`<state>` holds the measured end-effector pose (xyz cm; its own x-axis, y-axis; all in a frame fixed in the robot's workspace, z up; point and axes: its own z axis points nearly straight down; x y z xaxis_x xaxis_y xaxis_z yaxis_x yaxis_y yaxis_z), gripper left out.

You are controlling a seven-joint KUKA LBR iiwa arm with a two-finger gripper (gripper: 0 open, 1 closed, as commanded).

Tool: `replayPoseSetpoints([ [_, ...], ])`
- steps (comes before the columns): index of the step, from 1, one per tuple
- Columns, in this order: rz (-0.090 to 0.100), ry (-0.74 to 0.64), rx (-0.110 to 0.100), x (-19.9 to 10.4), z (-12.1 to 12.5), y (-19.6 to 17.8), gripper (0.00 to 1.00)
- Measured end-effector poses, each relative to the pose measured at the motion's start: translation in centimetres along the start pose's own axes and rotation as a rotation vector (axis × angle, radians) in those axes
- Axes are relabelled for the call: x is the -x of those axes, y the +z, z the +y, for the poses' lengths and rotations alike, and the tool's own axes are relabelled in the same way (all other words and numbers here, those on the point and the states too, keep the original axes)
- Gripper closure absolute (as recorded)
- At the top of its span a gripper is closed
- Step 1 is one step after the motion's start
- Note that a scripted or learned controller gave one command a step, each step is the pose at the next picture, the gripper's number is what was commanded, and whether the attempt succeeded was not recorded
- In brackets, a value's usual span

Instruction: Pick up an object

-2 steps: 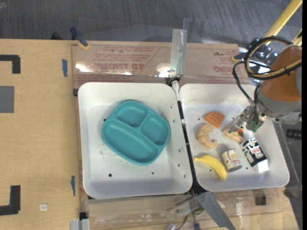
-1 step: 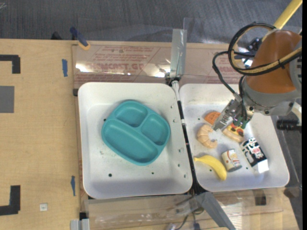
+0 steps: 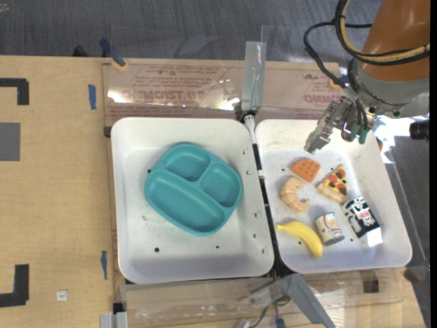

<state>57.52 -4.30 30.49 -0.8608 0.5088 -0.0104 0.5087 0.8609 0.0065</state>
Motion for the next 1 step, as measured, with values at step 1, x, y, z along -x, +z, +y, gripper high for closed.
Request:
replayPoseSetpoints([
  [1, 0.013, -0.047, -0.007, -5.80, -3.48, 3.68, 1.00],
])
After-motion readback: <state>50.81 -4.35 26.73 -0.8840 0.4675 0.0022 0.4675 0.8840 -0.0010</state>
